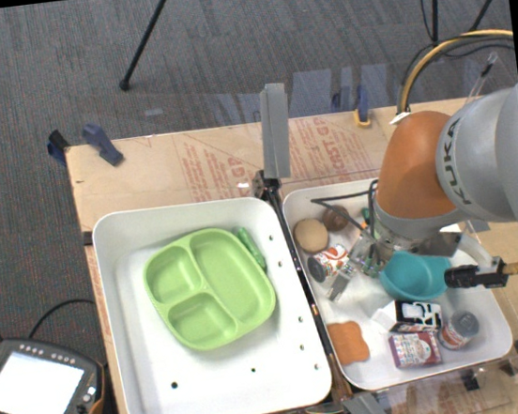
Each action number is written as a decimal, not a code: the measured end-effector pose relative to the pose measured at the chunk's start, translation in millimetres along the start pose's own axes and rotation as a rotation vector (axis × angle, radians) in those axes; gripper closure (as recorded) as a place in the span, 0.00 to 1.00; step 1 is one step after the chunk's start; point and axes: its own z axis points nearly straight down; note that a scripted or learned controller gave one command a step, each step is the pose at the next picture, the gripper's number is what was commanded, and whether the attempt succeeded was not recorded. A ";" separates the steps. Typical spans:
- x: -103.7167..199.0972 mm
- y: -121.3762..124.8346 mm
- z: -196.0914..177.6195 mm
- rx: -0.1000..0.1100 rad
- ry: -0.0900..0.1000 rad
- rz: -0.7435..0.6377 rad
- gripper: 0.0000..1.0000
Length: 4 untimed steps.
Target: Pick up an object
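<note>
My gripper [359, 262] hangs low in the right bin [498, 335], under the orange wrist band. It is right beside a small red and white can [327, 262] and touches or overlaps the left rim of a teal bowl [416, 275]. A tan ball [310, 234] and a dark brown lump [336, 218] lie just behind it. An orange flat piece [349, 341] lies toward the front. I see nothing clearly held.
The left bin [137, 359] holds a green divided plate [211, 287] with a green utensil [251, 248] at its edge. At the right bin's front sit a printed box [415, 348], a small tin [459, 327] and a black and white item [417, 311].
</note>
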 end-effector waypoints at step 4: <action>67.5 -77.9 1.3 0.002 0.003 -0.174 0.00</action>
